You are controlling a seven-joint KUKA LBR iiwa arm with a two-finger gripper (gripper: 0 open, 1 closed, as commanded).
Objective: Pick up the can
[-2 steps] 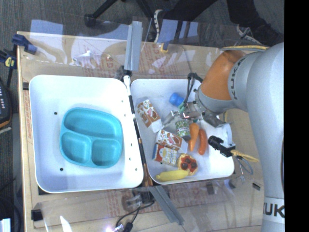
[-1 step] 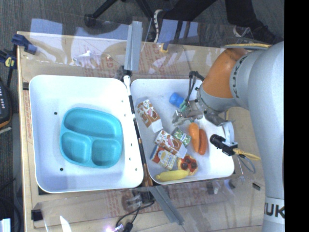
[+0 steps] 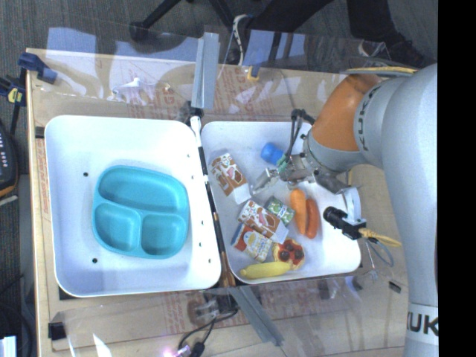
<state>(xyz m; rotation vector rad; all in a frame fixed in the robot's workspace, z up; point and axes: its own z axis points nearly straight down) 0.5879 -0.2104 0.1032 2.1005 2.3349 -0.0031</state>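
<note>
Where the bench (image 3: 111, 88) carried its two shallow white bins side by side, the grey arm (image 3: 405, 147) with its orange band reached in from the right and was the largest item recorded. The left bin (image 3: 67, 140) held a blue divided tray (image 3: 141, 213) of three compartments, lying near its middle. The right bin (image 3: 338, 253) held the loose goods. The gripper (image 3: 277, 173) hung low over the upper middle of this bin, its metal fingers pointing left; whether they stood apart or together could not be told, and nothing was seen between them. The can (image 3: 271, 153), small and blue, lay toward the bin's far wall, just beside the gripper on its far side, partly screened by the wrist and cabling, apart from the fingertips as far as could be judged. A printed carton (image 3: 227, 174) lay to the gripper's left, near the dividing wall. Two more cartons (image 3: 260, 219) (image 3: 253, 242) lay below the gripper, with a small green packet (image 3: 280, 211) touching the upper one. An orange carrot-shaped piece (image 3: 299, 204) and a red sausage-shaped piece (image 3: 311, 219) lay side by side to their right. A yellow banana (image 3: 265, 271) lay along the near wall, a strawberry-printed item (image 3: 291, 253) just above it.
</note>
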